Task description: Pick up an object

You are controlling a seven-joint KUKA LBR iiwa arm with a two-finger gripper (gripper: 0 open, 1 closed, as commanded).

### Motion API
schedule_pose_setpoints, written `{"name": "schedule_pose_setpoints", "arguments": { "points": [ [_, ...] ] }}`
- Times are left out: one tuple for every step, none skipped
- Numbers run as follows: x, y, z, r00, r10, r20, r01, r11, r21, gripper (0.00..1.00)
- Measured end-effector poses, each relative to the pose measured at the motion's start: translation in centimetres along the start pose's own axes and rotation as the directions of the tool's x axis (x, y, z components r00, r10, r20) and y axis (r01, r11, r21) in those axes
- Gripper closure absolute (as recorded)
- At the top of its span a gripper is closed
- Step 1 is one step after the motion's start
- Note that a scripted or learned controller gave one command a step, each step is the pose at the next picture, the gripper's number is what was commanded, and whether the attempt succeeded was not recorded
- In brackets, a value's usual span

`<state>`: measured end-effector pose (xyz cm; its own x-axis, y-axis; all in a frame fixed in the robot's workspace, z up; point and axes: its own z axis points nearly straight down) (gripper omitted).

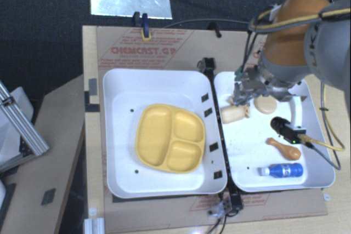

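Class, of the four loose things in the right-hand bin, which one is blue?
The small bottle, lying on its side with a white cap, near the front wall of that bin. The other three things are cream or brown.

Tan bench (61, 118) carries left white bin (122, 97) beside right white bin (251, 142)

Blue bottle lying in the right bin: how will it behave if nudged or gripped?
The blue bottle lies on its side and looks round, so a push would probably roll it. It looks like smooth plastic, so it may be slippery. It is small, so likely light.
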<state>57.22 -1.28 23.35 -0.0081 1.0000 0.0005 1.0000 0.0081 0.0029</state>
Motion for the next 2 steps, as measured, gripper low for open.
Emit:
{"name": "schedule_pose_setpoints", "arguments": {
  "points": [
    [5.8, 1.0, -0.7, 1.000, -0.003, -0.002, 0.003, 1.000, -0.001, 1.00],
    [10.7, 2.3, -1.2, 1.000, -0.001, -0.001, 0.001, 1.000, 0.000, 1.00]
  ]
}}
